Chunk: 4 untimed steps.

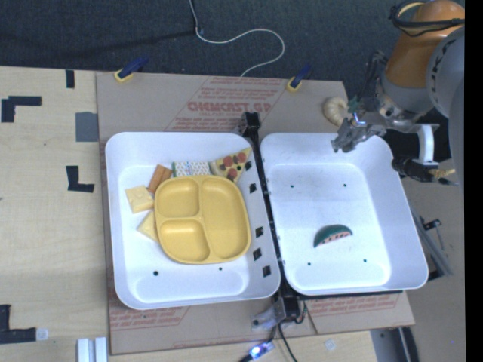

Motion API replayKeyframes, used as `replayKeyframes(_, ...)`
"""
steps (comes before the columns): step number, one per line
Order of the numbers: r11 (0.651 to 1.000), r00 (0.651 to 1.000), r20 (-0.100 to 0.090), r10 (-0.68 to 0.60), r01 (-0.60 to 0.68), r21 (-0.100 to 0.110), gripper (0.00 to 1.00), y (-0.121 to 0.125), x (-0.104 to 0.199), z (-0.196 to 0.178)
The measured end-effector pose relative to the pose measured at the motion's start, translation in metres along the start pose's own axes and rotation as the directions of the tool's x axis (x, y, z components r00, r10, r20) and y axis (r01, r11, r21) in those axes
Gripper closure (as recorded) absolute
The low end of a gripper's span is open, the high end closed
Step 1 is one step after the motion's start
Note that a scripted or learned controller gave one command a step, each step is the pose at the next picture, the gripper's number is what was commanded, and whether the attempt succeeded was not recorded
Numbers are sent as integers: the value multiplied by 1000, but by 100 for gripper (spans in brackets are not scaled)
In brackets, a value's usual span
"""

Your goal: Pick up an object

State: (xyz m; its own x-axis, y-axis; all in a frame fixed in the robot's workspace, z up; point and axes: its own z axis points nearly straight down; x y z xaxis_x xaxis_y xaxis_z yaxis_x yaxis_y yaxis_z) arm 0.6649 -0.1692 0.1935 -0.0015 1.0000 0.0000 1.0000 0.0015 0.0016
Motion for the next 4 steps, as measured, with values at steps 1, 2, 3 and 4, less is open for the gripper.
replayKeyframes(1, 1000, 1000, 0, 0, 0, -1, 100, 1, 1, -33)
replayKeyframes(2, 1000, 1000, -1, -3, 3, 4, 100, -11, 50, -22)
replayKeyframes(3, 1000, 1000, -2, -5, 5, 4, 100, -26, 105, -34)
replayKeyframes(4, 1000, 1000, 0, -1, 1, 3, 100, -12, 110, -23)
